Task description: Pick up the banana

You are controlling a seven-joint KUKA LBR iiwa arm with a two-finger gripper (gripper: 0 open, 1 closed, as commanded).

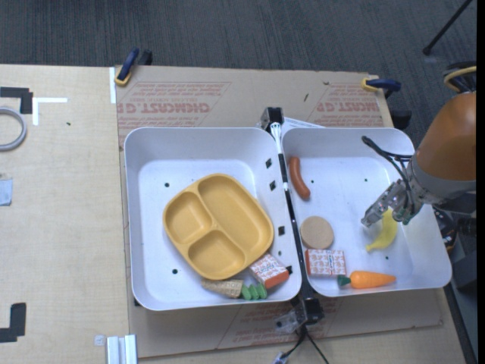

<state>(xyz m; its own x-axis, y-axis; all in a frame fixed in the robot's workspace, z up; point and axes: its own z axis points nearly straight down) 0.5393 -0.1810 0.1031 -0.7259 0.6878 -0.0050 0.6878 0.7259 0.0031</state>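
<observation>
In the right bin [424,279], near its right wall, the banana [383,233] lies just under the claw [388,209], whose state I cannot tell; likely a light, smooth, curved plastic toy, best pinched across its thick middle.

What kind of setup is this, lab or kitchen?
Likely a robot lab bench, not a kitchen: two white bins sit on clamped cardboard over grey carpet, with toy food like a banana and carrot, and a gripper reaching in.
</observation>
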